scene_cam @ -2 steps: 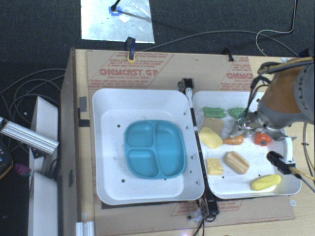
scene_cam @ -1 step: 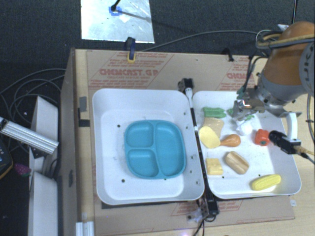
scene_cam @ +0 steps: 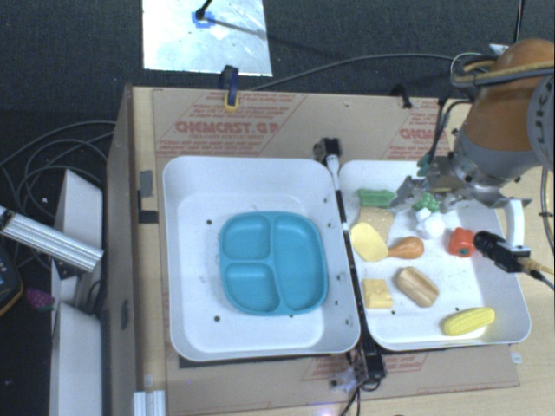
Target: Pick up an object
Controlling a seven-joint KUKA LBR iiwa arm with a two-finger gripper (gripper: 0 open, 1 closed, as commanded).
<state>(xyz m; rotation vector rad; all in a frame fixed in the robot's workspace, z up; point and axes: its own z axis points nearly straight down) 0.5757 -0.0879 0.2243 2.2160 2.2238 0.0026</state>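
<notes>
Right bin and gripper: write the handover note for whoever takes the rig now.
Gripper: low at the back of the right bin, over a small white and green piece; a grasp cannot be confirmed.
Also in that bin: green piece, yellow chip, drumstick, cheese block, bread roll, corn, red piece.
Left bin: blue divided tray.
Done: nothing lifted.
Left: grasp and raise one item.

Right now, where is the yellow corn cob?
The corn cob lies in the right bin, at its near right corner, just right of the hot dog bun.
</notes>
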